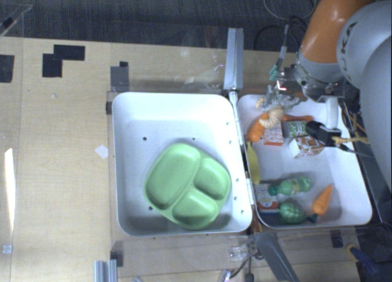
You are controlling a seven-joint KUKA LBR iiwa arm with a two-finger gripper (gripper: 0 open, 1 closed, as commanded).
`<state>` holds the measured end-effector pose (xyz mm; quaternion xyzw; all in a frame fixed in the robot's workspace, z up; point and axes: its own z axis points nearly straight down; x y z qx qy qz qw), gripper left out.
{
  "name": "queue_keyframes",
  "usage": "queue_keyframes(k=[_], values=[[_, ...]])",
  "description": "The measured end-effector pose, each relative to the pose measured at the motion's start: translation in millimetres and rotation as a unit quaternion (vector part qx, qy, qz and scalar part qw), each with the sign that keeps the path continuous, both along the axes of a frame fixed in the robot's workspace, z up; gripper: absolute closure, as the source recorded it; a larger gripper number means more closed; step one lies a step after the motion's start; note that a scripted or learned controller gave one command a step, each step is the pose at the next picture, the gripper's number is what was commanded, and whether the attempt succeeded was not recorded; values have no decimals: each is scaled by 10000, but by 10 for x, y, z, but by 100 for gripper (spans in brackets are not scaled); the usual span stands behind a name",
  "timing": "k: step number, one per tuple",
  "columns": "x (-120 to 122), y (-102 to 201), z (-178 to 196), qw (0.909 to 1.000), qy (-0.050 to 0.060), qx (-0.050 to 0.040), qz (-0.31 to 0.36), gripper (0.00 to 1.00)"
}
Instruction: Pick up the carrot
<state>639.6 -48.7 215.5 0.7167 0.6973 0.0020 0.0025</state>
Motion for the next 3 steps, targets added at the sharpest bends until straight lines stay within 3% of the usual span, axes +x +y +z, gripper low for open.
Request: queue_keyframes(k=[1,2,3], values=[[-756,-436,-416,9960,14,-3,893,100],[-672,-237,-307,9954,16,6,-963,100],[-1222,-529,-642,9870,16,8,-1609,100]])
